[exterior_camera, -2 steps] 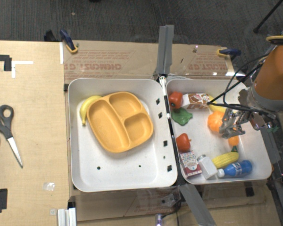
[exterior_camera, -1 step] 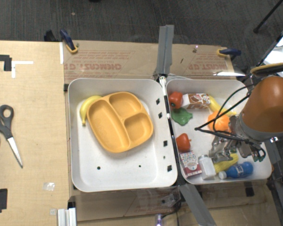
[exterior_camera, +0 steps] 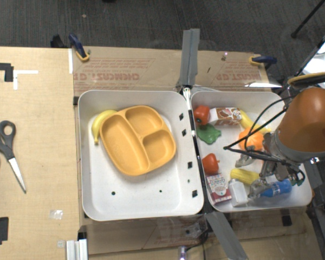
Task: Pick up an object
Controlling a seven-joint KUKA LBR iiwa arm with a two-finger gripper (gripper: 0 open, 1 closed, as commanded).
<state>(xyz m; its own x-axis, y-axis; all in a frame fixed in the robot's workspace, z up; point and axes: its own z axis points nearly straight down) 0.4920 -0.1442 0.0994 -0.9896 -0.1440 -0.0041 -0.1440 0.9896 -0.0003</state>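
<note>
Toys [exterior_camera: 244, 175] clutter the right white bin [exterior_camera: 201, 97] on a cardboard-covered bench [exterior_camera: 119, 72]; whether the jaws [exterior_camera: 268, 184] grip anything is unclear.

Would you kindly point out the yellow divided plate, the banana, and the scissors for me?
yellow divided plate [exterior_camera: 136, 140]: camera view, on the ridge where its three compartments meet.
banana [exterior_camera: 99, 123]: camera view, on the middle of its curved body, beside the plate's left rim.
scissors [exterior_camera: 8, 148]: camera view, near the pivot below the handles.
</note>
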